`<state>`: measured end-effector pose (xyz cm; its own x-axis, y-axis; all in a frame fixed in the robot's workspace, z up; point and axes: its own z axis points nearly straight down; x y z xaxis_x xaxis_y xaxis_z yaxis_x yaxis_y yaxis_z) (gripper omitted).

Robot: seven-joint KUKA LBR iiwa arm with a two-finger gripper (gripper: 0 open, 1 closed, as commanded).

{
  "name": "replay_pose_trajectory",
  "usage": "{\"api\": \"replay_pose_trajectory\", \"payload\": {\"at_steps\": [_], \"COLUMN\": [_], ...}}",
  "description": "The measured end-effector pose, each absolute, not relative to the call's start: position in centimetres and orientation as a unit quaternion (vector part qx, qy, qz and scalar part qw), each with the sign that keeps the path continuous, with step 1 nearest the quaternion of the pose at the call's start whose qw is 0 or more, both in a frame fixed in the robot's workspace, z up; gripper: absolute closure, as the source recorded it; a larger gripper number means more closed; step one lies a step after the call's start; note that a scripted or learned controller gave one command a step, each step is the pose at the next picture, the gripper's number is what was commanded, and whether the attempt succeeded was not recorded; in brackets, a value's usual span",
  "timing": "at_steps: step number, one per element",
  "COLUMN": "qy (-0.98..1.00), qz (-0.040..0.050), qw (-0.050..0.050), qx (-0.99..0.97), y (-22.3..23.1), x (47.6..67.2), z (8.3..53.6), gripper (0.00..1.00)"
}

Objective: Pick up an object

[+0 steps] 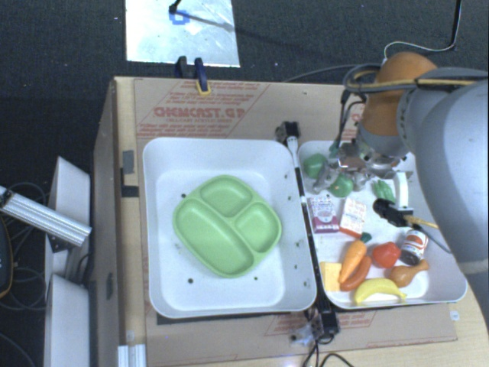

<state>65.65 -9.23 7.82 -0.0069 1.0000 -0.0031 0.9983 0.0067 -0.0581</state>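
My gripper [341, 177] hangs low over the far left part of the right bin [451, 285], below the orange wrist band [401, 71]. Its fingers [326, 180] stand open and straddle a small dark green toy [342, 184] that lies on the bin floor. A second, lighter green round piece [313, 164] sits just left of it. Nearer the front lie a carrot [351, 262], a banana [378, 290], a red tomato [386, 254], a brown drumstick [409, 274] and a small bottle [414, 245].
Two small printed packets [324, 212] [354, 217] lie just in front of the gripper, and a yellow slice [330, 275] is by the carrot. A green divided plate [227, 224] fills the middle of the left bin [164, 281]. The grey arm [447, 151] covers the right bin's far right.
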Motion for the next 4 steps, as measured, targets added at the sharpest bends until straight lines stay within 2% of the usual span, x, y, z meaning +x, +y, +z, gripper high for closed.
{"api": "replay_pose_trajectory", "payload": {"at_steps": [1,2,3,4], "qy": [-0.711,-0.708,-0.707,-0.707], "qz": [0.0216,-0.0014,-0.0005,-0.0004], "qw": [0.021,-0.002,-0.001,-0.001], "qx": [-0.703,-0.706,-0.707,-0.707], "y": [-9.1,-5.9,-6.7,-9.3], "x": [65.7,59.9,54.6,54.8], "z": [8.9,18.6,23.5,24.7], "gripper": [1.00,1.00,1.00,1.00]}}
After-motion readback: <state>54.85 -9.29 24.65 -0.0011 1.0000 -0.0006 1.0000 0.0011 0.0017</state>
